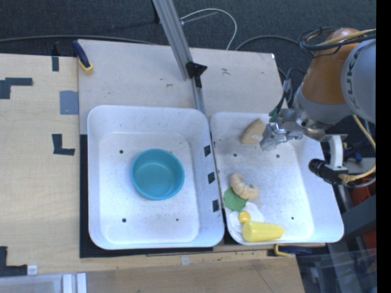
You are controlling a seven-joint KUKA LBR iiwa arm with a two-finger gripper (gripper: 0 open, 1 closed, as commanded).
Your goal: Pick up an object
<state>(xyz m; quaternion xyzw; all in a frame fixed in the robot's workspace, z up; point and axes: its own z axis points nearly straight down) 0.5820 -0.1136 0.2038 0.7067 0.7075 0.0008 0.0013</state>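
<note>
A pale wooden desk (36, 163) sits on dark carpet and bears two white bins side by side. In the right bin (305, 212), toward the upper right of the frame, lies a tan wedge-shaped piece (251, 132) — the object nearest my hand (275, 137), just beside it and possibly touching. I cannot tell from this slant how my hand is set, and nothing shows in its hold. So, as I judge it, the pick is not yet done: the approach is made, the grasp and lift are left. Lower in the same bin lie a beige curled piece (244, 187), a green scrap (231, 200) and a yellow bottle-like toy (259, 229). The left bin (104, 127) holds a blue bowl (157, 174).
</note>
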